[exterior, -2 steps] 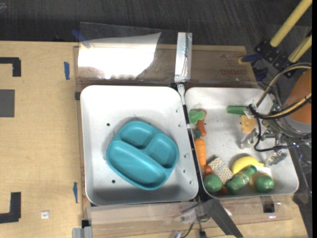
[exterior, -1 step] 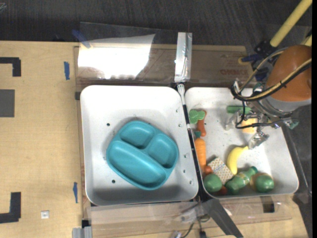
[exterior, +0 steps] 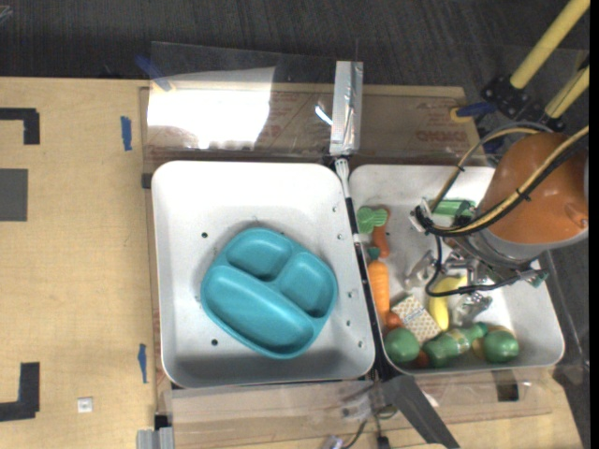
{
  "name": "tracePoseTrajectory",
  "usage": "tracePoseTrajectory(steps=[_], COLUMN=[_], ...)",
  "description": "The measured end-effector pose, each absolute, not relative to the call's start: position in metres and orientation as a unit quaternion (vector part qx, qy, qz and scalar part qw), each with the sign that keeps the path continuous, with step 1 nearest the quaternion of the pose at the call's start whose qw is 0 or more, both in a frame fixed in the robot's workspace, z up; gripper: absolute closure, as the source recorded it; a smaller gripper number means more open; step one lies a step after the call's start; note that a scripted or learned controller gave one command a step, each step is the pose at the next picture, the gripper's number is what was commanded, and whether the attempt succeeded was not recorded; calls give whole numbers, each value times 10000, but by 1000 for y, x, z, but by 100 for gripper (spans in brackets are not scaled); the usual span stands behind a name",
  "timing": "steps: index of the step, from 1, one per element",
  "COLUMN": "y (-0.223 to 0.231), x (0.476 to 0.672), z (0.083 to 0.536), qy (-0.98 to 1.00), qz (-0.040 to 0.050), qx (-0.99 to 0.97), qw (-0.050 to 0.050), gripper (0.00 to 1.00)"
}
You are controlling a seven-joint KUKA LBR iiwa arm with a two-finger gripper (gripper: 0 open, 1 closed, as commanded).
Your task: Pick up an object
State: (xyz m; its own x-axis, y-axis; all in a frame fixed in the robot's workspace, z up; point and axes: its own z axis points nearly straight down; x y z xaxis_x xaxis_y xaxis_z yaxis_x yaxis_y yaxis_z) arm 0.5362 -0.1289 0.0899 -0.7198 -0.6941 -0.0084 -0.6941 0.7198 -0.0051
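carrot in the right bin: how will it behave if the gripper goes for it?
The carrot looks smooth and tapered, so it may slip from a pinch. It lies against the bin wall, likely leaving little finger room. Being round, it could roll if nudged.
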Motion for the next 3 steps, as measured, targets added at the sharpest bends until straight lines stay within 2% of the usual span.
tracePoseTrajectory(steps=[1, 2, 3], y=[-128, -149, -92], x=[541, 568, 556], z=[103, 136, 244], qy=[9273, 8994, 9202], qz=[-42, -14, -34], qx=[-3741, -4372, -3913], qw=[125, 44, 81], gripper=[100, 100, 100])
